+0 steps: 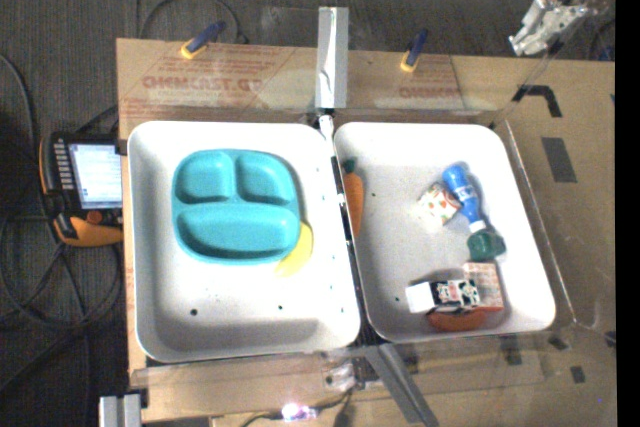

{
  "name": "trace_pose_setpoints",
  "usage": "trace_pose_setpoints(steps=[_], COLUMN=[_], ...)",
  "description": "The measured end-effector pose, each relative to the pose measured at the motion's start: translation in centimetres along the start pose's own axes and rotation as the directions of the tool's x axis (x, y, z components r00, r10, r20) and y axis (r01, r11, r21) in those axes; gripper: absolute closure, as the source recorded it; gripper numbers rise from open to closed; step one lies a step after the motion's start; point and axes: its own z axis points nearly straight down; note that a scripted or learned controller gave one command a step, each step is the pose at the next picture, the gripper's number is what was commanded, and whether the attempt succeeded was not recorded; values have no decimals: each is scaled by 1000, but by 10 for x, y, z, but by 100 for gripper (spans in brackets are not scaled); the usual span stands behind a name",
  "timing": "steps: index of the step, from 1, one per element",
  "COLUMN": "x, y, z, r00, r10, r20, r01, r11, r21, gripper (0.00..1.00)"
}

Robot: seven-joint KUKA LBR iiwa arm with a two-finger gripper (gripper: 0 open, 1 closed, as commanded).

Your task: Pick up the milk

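Milk (439,205) lies in the right bin (520,205), just left of a blue bottle (462,192) — well down-left of the gripper (555,10), parked far right beyond the bins; its grasp can't be told.

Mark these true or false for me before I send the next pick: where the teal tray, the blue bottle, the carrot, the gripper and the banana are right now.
1. The teal divided tray lies in the left bin. True.
2. The blue bottle lies in the left bin. False: it lies in the right bin.
3. The orange carrot lies along the right bin's left wall. True.
4. The gripper is down inside the right bin. False: it is up at the view's top right, off the bins.
5. The yellow banana lies beside the bottle. False: it lies at the tray's lower right edge.
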Motion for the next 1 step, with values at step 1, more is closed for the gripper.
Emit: trace_pose_setpoints(steps=[1], x=[-37], y=[-60], z=[154], r00=[1000], r10=[2], r20=[-1], r01=[-2], r11=[1000], r21=[3], gripper=[100])
